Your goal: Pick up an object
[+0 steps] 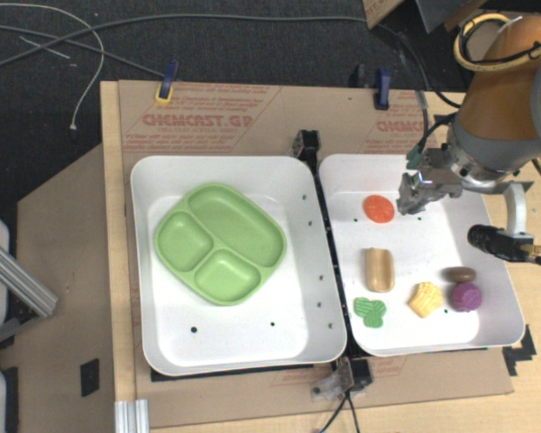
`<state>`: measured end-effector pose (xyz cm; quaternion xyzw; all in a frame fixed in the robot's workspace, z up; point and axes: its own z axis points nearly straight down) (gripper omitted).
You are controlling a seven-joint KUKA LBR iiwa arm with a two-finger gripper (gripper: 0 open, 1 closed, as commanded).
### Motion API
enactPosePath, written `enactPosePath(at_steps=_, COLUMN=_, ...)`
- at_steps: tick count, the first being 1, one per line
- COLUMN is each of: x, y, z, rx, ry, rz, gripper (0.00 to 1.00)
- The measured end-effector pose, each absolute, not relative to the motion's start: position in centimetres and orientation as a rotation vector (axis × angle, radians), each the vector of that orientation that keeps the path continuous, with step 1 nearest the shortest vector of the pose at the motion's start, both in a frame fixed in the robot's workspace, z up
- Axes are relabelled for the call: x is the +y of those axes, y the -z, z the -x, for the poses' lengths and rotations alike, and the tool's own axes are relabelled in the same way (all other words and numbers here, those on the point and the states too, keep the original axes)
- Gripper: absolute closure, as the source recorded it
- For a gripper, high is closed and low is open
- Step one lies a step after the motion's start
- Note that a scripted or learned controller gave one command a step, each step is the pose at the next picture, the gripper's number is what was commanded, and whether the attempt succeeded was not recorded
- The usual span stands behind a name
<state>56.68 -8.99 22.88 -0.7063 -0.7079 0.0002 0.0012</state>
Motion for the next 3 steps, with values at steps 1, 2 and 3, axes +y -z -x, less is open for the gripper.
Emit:
enactPosePath(at_steps=1, x=-4.2, y=-22.0, z=-56.4, rx=-2.223, ry=-0.001, rz=2.215, gripper=1.0)
enactPosePath(at_steps=2, x=1.4, y=-22.5, z=-57.3, rx=-2.228, ry=0.003, rz=2.214, gripper=1.0)
enactPosePath(at_steps=3, x=6.5, y=-21.5, z=-56.8, rx=-2.223, ry=-0.003, rz=2.215, gripper=1.0)
